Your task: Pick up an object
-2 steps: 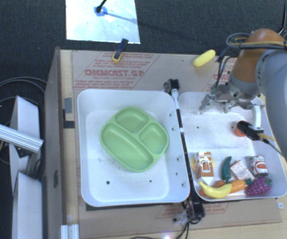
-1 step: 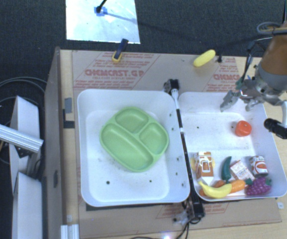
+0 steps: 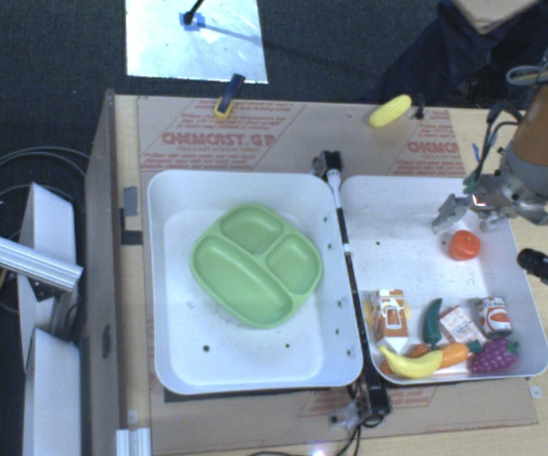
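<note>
Clearly, the right bin (image 3: 387,212) holds an orange ball (image 3: 463,245) just below the pincer (image 3: 470,213), whose fingers are spread open, grasping nothing; the left bin (image 3: 174,255) holds a green plate (image 3: 256,265).

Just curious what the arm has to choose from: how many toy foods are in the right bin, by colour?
Orange: 2, tomato, carrot
Yellow: 1, banana
Green: 1, cucumber
Purple: 1, grapes
Printed packets or cans: 3
Total: 8

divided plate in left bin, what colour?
Light green. The divided plate lies in the left bin, seen clearly in the camera view.
</note>
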Controlling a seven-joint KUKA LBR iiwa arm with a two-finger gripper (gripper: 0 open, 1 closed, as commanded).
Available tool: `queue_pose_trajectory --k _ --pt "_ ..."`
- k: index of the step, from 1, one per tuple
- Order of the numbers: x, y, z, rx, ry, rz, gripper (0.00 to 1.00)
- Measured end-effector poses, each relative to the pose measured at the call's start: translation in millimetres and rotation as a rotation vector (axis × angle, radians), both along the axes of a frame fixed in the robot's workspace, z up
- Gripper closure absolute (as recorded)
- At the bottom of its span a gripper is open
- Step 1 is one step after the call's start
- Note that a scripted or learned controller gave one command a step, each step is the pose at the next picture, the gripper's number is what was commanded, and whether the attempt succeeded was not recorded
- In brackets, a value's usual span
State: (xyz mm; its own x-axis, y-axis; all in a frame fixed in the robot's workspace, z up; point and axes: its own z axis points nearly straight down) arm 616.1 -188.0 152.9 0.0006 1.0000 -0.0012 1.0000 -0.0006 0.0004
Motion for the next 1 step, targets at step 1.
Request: queue_pose_trajectory --k 1 --pt "-6.4 -9.1 -8.0 -0.001 -0.002 0.001 0.0"
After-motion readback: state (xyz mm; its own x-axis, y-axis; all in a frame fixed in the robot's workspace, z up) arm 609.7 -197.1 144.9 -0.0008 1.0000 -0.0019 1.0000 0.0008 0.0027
